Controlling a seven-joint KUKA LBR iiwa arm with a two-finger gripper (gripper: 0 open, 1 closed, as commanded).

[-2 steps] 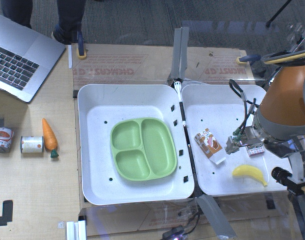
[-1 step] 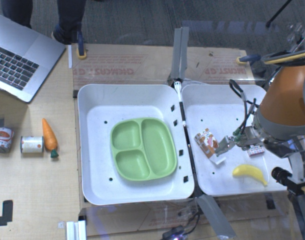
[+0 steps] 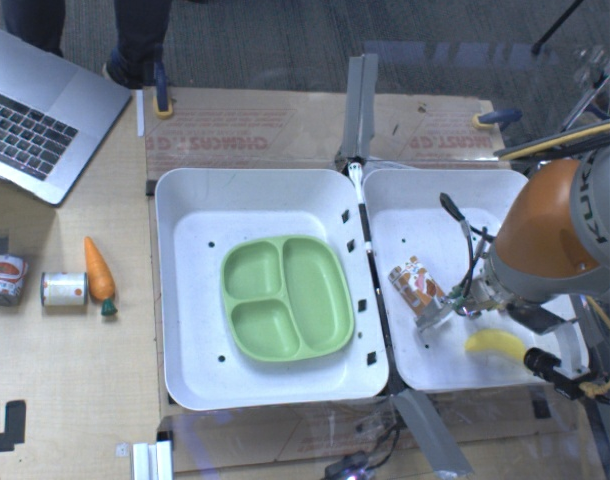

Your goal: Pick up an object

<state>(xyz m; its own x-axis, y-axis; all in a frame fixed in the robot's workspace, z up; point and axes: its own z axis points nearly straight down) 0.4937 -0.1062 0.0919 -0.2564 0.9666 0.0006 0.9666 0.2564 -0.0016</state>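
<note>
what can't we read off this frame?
- Grey metal pincer: camera view, too small and blurred to tell open or shut, or whether it touches the orange-and-white snack packet.
- Yellow plastic banana: right end hidden by the arm.
- Two small tins' labels: too small to read.

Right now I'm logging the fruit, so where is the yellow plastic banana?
The yellow plastic banana lies in the right white bin, near its front right corner, just below the claw and right of the small orange-brown snack packet.
</note>
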